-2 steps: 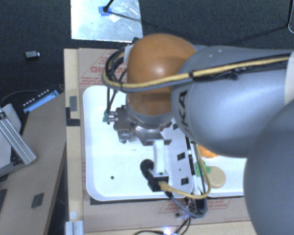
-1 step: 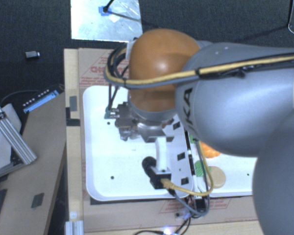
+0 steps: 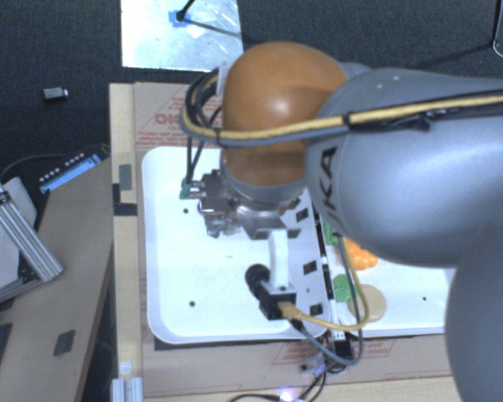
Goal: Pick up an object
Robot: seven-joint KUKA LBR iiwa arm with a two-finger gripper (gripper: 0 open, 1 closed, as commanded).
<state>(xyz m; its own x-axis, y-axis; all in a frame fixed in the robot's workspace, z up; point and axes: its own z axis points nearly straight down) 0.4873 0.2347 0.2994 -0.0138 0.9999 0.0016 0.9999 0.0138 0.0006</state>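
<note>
Gripper (image 3: 224, 214) hangs mid-frame over left bin (image 3: 169, 249), apart from orange item (image 3: 363, 260) lower right: likely grabs nothing; claw state, cannot tell

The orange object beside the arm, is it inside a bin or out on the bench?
Inside a bin. The orange object lies on the white floor of the bin at the view's right, partly hidden under the arm.

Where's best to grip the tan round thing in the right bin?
Likely from straight above, across the tan round thing at its middle: the outline is rounded. Close along the near-far line, since a green piece sits close on its view-left.
</note>
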